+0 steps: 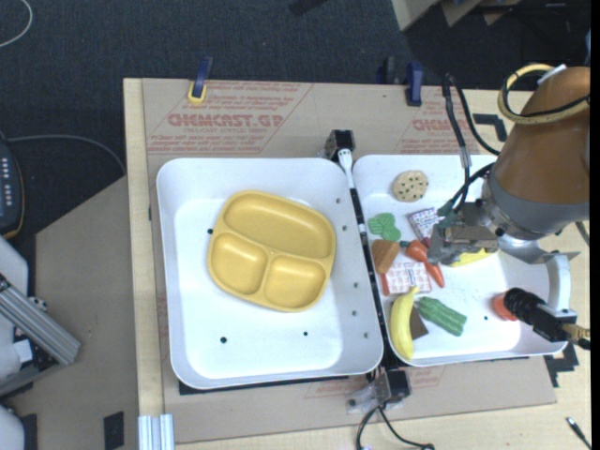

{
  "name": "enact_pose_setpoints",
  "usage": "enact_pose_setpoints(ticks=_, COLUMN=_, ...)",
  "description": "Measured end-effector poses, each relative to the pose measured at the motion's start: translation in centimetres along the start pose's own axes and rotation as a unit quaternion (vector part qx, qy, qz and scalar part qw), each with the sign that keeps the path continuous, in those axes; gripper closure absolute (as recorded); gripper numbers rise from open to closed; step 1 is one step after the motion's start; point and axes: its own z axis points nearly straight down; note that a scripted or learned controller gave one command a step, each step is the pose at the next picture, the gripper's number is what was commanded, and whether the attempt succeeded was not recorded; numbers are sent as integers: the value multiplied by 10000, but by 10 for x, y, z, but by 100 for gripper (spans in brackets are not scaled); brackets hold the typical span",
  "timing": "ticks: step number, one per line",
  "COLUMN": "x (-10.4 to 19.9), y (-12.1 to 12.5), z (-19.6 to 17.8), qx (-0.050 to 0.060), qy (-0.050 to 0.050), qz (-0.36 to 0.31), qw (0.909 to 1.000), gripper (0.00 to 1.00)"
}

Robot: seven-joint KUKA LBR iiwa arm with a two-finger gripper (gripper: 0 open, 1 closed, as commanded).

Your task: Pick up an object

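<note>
The right bin (469, 345) holds several toy foods. A round cookie (410, 186) lies at the back, with a green leafy piece (382, 224) and a brown wedge (384, 254) toward the left wall. An orange carrot (425, 260) lies on a red-and-white packet (404, 276). A banana (402, 322) and a green pickle (442, 315) rest near the front. My gripper (450, 242) hangs low over the middle of this bin, just right of the carrot, above a yellow piece (475, 257). The wrist hides its tips.
The left bin (187, 345) holds a yellow divided plate (272, 249). A second packet (423, 221) lies beside the gripper. A small red thing (502, 307) sits at the right bin's front right. The arm covers the right bin's right side.
</note>
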Motion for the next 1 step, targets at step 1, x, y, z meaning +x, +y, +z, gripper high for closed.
enact_pose_setpoints(ticks=1, x=-2, y=-7, z=-1, qx=-9, qy=-4, qz=7, qw=10000, gripper=100)
